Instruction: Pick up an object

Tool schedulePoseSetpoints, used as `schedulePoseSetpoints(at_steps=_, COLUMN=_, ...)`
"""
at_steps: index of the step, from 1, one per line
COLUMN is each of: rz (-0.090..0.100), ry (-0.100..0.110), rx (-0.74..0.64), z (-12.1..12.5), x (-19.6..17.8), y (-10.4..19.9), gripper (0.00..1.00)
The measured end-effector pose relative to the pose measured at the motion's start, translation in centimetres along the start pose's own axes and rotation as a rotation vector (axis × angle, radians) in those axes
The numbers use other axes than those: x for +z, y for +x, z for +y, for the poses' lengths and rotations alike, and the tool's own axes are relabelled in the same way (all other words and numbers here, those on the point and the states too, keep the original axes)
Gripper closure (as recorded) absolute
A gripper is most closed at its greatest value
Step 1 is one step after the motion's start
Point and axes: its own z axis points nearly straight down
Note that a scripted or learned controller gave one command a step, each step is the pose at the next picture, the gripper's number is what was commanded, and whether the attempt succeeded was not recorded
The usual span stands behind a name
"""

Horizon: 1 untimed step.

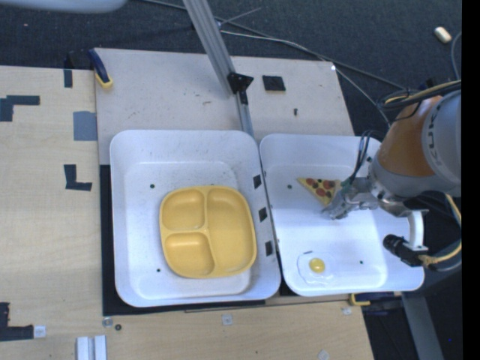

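Arm position: I have the arm [420, 145] reaching in from the right, over the right bin [352, 152].
Gripper location: the gripper [336, 207] sits low in the right bin, just beside the pizza slice [320, 187], at the slice's lower right edge.
Gripper state: I cannot tell whether it is spread or closed; the tip is a small dark blur from this angle. I see nothing held in it.
Candidate object 1: the pizza slice lies flat on the bin floor near the far wall, its point toward the left.
Candidate object 2: the fried egg [316, 265], white with a yellow yolk, lies flat near the front wall of the right bin, well apart from the gripper.
Handling, pizza slice: I judge it a light toy piece, thin and flat, probably stiff. A flat part offers little to pinch; I would take it across the narrow width, close to the floor.
Handling, fried egg: I judge it light and very thin, possibly slick; harder to take hold of than the slice.
Left bin contents: a yellow divided plate [208, 229] rests in the left bin [135, 201].
Obscured: contact between gripper and slice cannot be confirmed; the wrist hides part of the bin's right side.
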Motion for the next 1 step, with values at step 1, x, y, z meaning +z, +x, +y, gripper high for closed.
schedulePoseSetpoints(at_steps=1, rz=0.005, ry=0.003, rx=-0.001, z=0.15, x=-6.25, y=0.42, gripper=1.0)
